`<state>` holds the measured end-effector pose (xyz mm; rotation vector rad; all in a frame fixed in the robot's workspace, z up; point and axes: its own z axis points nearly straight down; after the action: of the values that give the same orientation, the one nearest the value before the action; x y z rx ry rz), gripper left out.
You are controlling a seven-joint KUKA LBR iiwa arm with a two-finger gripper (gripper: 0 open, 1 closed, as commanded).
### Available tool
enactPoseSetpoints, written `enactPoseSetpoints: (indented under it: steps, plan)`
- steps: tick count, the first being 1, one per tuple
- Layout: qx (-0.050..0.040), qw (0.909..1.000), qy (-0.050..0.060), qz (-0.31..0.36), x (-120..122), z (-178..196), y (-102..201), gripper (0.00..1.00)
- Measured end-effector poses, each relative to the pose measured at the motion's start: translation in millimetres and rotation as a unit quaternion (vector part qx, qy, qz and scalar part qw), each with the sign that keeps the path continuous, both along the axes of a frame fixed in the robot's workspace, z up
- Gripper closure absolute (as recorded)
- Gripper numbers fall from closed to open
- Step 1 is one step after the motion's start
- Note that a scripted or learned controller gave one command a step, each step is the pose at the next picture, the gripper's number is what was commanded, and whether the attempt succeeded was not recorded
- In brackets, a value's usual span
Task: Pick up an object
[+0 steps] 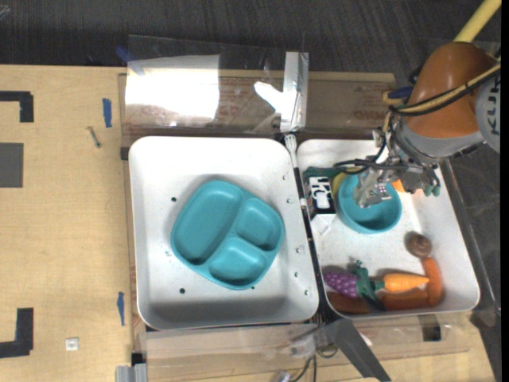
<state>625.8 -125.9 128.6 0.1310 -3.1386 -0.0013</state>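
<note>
Two shallow white bins sit side by side on the bench. The left bin (151, 277) holds one thing, a teal divided tray (227, 231) with three compartments, lying at a slant near the middle. The right bin (457, 245) holds one teal bowl (370, 209), one small black-and-white item (320, 193) against the left wall, one brown rounded piece (419, 244), one bunch of purple toy grapes (340, 280), one orange toy carrot (402, 282) with green leaves, and a reddish sausage-like piece (433, 281) curving behind it. The gripper (371, 191) hangs over the bowl, its metal tips down inside the rim; whether they are spread or closed I cannot tell, and nothing is seen held. Cables crowd the wrist above.
</note>
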Motion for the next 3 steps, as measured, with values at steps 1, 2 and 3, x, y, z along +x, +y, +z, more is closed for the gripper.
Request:
enactPoseSetpoints:
  steps: [1, 2, 3]
  plan:
    - [-0.0016, 0.9995, -0.009, 0.032, 45, 86, 0, 1.0]
    - [-0.0007, 0.9994, -0.001, 0.034, 42, -31, -24, 1.0]
    - [0.0002, 0.9994, 0.008, 0.033, 38, -31, -25, 0.0]
